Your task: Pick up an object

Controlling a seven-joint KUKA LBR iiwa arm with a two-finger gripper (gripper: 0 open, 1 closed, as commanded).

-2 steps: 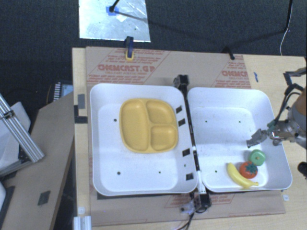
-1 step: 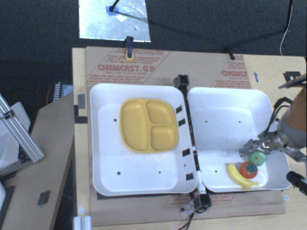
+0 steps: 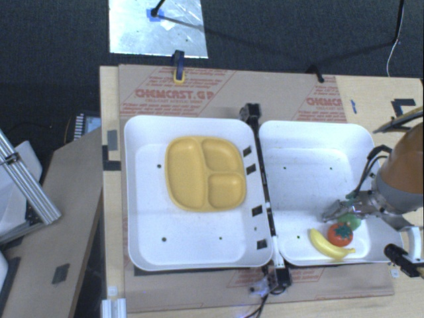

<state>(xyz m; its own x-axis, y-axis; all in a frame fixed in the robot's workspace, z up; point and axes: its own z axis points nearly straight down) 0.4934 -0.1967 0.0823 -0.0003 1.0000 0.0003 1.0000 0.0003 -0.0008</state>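
You are looking at a robotics lab. The bench [image 3: 218, 88] is topped with printed cardboard and carries two white bins [image 3: 199, 244], with cables [image 3: 278, 48] trailing over dark carpet [image 3: 46, 38] and aluminium framing [image 3: 26, 184] standing beside it.

Two bins side by side on the bench [image 3: 109, 197]: divided tray [image 3: 205, 173] in the left bin [image 3: 142, 244], banana [image 3: 328, 244] and tomato [image 3: 341, 234] touching at the right bin's [image 3: 311, 144] near edge, gripper [image 3: 338, 212] just behind them.

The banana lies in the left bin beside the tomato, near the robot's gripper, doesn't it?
Not quite. The camera view shows the banana in the right bin, not the left one. The rest holds: it lies beside the tomato, near the gripper.
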